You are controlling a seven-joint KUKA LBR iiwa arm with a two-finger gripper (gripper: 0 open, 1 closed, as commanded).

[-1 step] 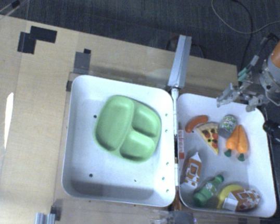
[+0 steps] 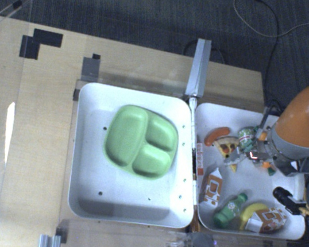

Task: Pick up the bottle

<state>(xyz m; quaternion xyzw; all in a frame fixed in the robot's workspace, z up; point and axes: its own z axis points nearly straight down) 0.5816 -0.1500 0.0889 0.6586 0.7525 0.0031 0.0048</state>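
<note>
Looking down on the desk (image 2: 37, 130), I see the end effector (image 2: 252, 155) hovering in the upper part of the right bin (image 2: 294, 232), under the grey-and-orange wrist. I cannot tell from here how it is set, and I see nothing held in it.

The bottle (image 2: 229, 209), green with a green cap, lies on its side near the front wall of the same bin. From the end effector it sits toward the front edge and slightly left. Its long axis runs on a diagonal, cap end up toward the right, base down toward the left.

Crowding matters, I judge. A yellow banana (image 2: 254, 210) lies just beside the bottle's right side, with a brown-and-white packet (image 2: 267, 220) beyond it. An orange-and-white carton (image 2: 212, 187) lies just left of the bottle. A sausage-like toy (image 2: 218, 135) and small mixed items sit near the end effector. The left bin (image 2: 80, 155) carries a green divided tray (image 2: 141, 141), well apart from all this.
</note>
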